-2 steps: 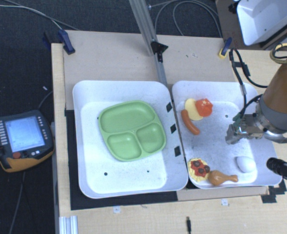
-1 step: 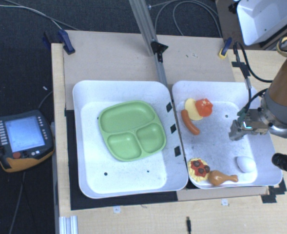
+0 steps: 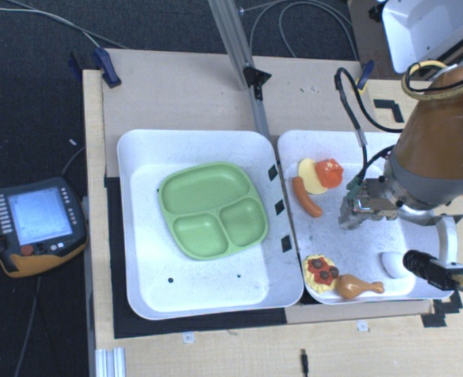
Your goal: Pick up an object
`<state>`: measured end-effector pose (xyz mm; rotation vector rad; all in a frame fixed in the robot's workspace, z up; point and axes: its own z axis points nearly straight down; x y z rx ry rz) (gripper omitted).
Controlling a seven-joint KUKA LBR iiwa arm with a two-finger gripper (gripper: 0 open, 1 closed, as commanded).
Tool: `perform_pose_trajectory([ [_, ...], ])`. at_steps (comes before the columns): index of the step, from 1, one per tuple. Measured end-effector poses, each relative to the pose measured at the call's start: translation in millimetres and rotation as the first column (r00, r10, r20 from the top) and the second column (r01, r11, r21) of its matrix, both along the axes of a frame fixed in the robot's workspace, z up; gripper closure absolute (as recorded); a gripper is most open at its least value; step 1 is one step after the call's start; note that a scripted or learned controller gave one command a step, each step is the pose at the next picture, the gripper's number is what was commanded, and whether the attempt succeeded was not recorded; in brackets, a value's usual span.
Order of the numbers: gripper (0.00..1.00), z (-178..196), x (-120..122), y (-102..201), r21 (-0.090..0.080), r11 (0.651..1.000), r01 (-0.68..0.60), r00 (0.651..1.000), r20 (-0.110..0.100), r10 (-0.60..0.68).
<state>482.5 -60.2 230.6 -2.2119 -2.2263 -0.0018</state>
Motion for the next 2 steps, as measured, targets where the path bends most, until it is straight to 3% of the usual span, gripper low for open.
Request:
perform_pose_trajectory([
  [2, 1.00, -7.7, 30.5, 107.3, -0.001, 1.000, 0.000, 1.000, 0.001, 0.000],
])
